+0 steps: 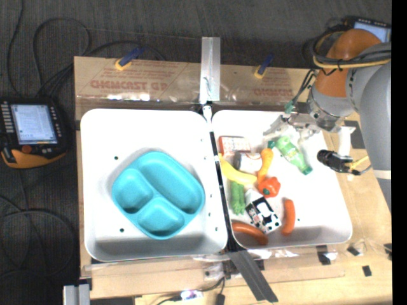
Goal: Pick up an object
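A: Where is the thing for picking?
B: A green bottle (pixel 294 154) lies tilted at about two o'clock in the right bin (pixel 331 227), directly under the end effector (pixel 287 132).
A: Is the end effector gripping it?
B: I cannot tell; the parts there are too small and mixed together.
A: What lies near the bottle?
B: At its eight o'clock there is an orange pepper (pixel 269 184), touching a yellow banana (pixel 238 173). Below them is a small black-and-white box (pixel 263 213), with two red-orange sausages (pixel 288 215) beside it.
A: And further out?
B: The left bin (pixel 102 132) holds a turquoise divided tray (pixel 157 192). At nine o'clock of the desk (pixel 146 81), a tablet controller (pixel 30 131) rests on the floor.
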You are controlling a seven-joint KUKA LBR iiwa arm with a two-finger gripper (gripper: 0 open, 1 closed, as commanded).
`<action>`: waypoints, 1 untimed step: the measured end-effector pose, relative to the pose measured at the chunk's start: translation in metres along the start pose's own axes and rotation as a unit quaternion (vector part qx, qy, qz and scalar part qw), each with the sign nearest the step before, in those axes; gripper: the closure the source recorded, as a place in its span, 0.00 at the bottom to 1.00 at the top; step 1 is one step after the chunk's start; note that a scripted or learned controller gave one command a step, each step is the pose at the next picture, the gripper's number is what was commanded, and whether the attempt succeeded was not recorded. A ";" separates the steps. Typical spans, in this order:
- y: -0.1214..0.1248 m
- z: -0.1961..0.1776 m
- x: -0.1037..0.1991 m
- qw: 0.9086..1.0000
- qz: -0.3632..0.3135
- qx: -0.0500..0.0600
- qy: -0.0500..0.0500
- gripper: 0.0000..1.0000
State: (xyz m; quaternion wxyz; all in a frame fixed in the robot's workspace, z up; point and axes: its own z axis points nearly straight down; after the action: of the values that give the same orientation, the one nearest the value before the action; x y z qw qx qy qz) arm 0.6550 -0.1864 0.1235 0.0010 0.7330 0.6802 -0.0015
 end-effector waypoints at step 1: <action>0.001 -0.001 0.045 0.994 -0.113 0.000 0.000 0.00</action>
State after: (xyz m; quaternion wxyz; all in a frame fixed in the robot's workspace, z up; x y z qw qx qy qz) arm 0.6595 -0.1421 0.1242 0.0006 0.6514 0.7588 -0.0012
